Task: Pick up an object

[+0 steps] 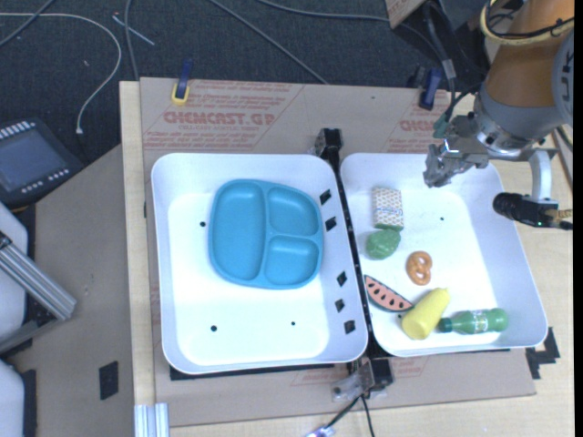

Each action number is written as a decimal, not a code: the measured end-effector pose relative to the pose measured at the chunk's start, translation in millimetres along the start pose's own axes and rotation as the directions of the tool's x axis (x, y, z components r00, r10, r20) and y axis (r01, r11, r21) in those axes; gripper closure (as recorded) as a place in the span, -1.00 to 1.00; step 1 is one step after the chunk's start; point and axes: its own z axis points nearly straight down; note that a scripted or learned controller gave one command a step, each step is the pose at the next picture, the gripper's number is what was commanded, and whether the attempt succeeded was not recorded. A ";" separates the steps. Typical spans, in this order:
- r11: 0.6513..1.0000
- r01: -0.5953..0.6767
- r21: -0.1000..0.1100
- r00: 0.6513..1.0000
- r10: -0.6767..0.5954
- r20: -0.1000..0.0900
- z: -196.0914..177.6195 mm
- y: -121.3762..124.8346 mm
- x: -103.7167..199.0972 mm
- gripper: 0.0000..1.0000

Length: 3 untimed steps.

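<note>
Candidate objects lie in the right bin, all below and left of the gripper: checkered block, green lump, pretzel, watermelon slice, yellow toy, green bottle. Gripper hangs over the bin's upper edge, nothing between its fingers; open or clenched: cannot tell. Left bin bears a blue divided plate.

Arm cut off at right.

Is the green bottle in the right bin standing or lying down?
Lying down. The green bottle rests on its side on the floor of the right bin, near the front rim, one end against the yellow toy.
</note>
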 end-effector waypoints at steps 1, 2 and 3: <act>1.000 0.000 0.004 1.000 0.000 -0.001 -15.1 1.0 0.1 1.00; 1.000 0.004 0.009 1.000 -0.004 -0.004 -20.3 -16.6 46.7 1.00; 1.000 0.003 0.010 1.000 -0.003 -0.003 -22.1 -29.4 92.6 1.00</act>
